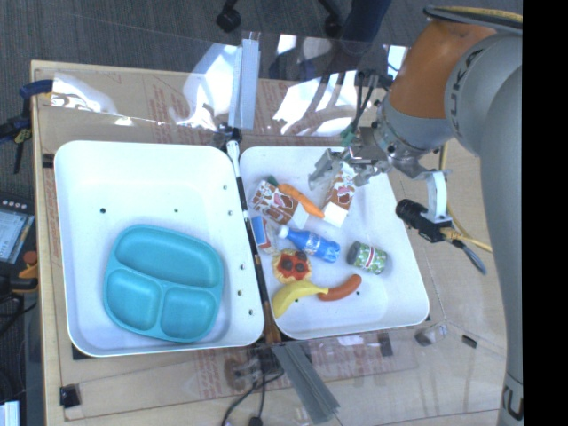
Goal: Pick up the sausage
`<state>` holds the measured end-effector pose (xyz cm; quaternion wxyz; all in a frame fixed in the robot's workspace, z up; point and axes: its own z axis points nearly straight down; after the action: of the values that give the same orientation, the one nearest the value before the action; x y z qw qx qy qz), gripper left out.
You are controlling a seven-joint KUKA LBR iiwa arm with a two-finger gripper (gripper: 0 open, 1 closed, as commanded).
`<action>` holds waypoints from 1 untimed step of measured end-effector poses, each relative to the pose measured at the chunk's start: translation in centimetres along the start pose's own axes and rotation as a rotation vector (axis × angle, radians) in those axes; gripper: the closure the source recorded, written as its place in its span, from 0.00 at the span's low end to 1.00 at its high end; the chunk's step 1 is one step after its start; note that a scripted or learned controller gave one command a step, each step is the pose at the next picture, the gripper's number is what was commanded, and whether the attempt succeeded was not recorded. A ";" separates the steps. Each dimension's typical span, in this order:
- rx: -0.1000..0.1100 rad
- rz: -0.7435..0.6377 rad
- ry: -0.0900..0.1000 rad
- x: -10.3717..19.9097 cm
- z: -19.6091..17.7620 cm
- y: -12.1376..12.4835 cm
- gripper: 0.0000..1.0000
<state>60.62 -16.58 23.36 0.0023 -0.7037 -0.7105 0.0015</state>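
Note:
The sausage (340, 287) is a short reddish-brown link lying near the front of the right bin (401, 304), just right of a yellow banana (291, 297). My gripper (344, 169) hangs over the far part of that bin, well behind the sausage. Its fingers are spread open, and a small brown-and-white carton (341, 195) sits just below them. Nothing is held between the fingers.
The right bin also holds a green can (366, 256), a blue bottle (312, 243), a carrot (303, 201), a second brown carton (273, 201) and a red-yellow toy (293, 263). A blue divided tray (164, 282) lies in the left bin (80, 176).

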 end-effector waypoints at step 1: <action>-0.020 -0.164 -0.003 -1.9 11.6 1.0 0.00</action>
<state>61.54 -18.49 11.74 -0.0058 -0.6433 -0.7656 -0.0048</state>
